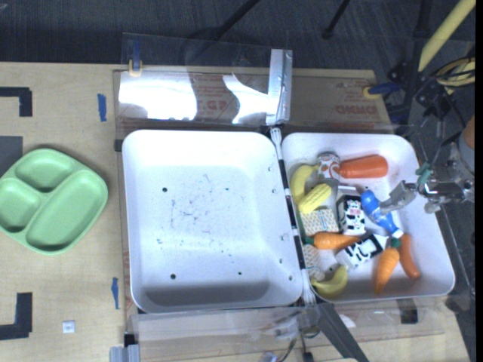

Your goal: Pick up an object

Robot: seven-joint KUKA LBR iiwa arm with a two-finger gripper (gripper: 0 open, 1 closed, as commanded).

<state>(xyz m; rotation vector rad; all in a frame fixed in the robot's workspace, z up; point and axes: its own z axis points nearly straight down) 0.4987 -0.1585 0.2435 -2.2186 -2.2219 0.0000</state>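
The right bin (pixel 434 277) holds several toy foods in a heap. A long orange carrot (pixel 364 167) lies at the back, with a yellow banana (pixel 302 179) and a corn cob (pixel 315 197) to its left. In the middle are a blue object (pixel 375 208) and a black-and-white toy (pixel 351 214). Smaller carrots (pixel 386 267) lie near the front, and a second banana (pixel 332 280) lies against the front wall. My gripper (pixel 401 195) reaches in over the bin's right side, just right of the blue object and above it. Nothing shows in its grasp.
The left bin (pixel 143 157) stands beside the right one, sharing a middle wall. A green divided plate (pixel 53 200) sits on the bench at far left. A clear plastic sheet and cardboard (pixel 204 93) lie behind the bins. Cables and stands crowd the upper right.
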